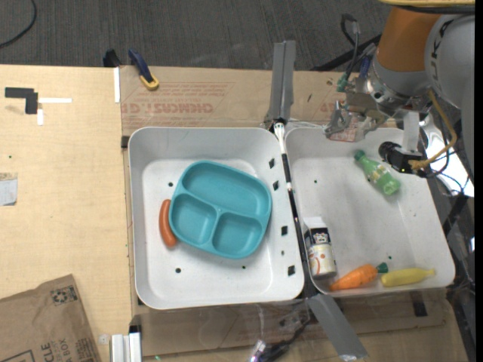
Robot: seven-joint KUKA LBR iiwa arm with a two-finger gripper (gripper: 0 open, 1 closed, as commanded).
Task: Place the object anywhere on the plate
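1. Plate [220, 210]: teal, three compartments, lying flat in the left white bin [143, 225], turned at a slant to the bin walls. All three compartments are bare.
2. Orange sausage-shaped toy [167, 223] lies on the left bin floor, touching or just beside the plate's left rim.
3. Right white bin [355, 225] holds four items: a green bottle [378, 173] on its side near the far right; a small white bottle with a dark cap [320, 250] against the left wall; a toy carrot [356, 276] and a yellow banana-like toy [407, 277] end to end along the near wall.
4. Arm [423, 36] enters from the right; the tool [349, 127] sits over the far edge of the right bin, left of the green bottle and apart from it.
5. Tool state: cannot be determined; nothing is seen pinched in it.
6. Worktop [60, 202]: tan board with tape marks, cardboard at the near left.
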